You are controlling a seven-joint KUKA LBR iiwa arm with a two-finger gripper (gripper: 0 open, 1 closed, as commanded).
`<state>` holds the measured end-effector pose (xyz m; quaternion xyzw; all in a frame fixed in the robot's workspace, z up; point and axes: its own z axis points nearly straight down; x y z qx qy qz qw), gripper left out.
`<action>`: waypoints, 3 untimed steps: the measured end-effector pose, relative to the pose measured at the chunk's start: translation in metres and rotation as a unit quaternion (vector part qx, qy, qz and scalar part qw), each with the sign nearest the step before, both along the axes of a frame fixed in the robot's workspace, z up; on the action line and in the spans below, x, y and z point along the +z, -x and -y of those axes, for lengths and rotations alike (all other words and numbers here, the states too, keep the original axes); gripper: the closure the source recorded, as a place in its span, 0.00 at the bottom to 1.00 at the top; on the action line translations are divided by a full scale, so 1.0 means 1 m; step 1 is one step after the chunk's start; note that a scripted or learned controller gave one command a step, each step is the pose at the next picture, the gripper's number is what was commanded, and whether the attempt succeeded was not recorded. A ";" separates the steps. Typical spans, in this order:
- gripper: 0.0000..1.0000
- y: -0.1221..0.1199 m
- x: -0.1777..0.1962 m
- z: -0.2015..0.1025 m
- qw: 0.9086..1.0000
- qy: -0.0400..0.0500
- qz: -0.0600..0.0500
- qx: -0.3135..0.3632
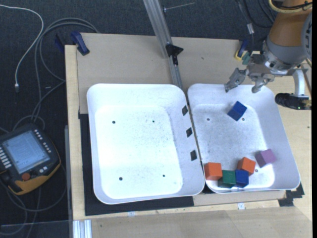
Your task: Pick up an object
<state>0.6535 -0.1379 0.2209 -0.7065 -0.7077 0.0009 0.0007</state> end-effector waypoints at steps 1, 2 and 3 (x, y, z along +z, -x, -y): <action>0.00 -0.005 -0.104 0.026 1.000 0.001 0.003 -0.001; 0.00 0.014 -0.122 0.004 1.000 -0.001 -0.001 0.000; 1.00 0.012 -0.110 0.004 1.000 -0.001 0.002 0.000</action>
